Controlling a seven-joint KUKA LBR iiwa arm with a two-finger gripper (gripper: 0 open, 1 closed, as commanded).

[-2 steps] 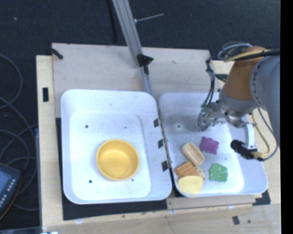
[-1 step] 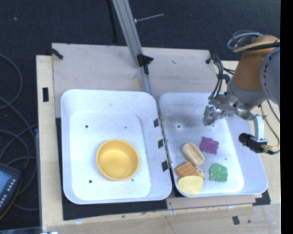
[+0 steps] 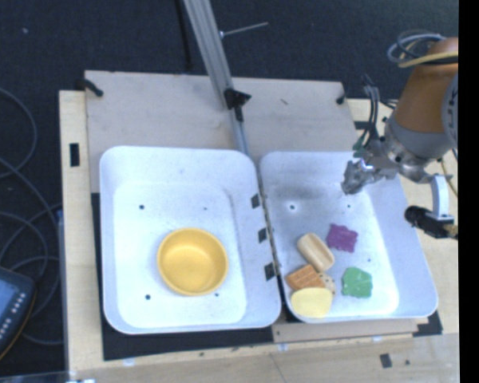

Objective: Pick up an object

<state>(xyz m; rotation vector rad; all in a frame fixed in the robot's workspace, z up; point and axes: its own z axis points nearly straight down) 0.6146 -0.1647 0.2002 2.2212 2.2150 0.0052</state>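
Nearest you, right bin (image 3: 399, 290), front corner: a pale yellow piece (image 3: 311, 301), an orange waffle-like block (image 3: 303, 277), a tan cylinder (image 3: 314, 250), a green lump (image 3: 356, 282), a purple lump (image 3: 342, 237), all clustered, some touching. Left bin (image 3: 120, 182): one yellow bowl (image 3: 192, 260). Farther back, the gripper (image 3: 353, 179) hangs over the right bin's bare far part, nothing between its fingers; whether they are spread, you cannot tell. Step, by my reading: approach. Next, you would need to bring it toward the cluster and descend on one item.

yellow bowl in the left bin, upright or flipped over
Upright: the yellow bowl shows its open mouth and hollow inside, rim up, sitting on the left bin floor.
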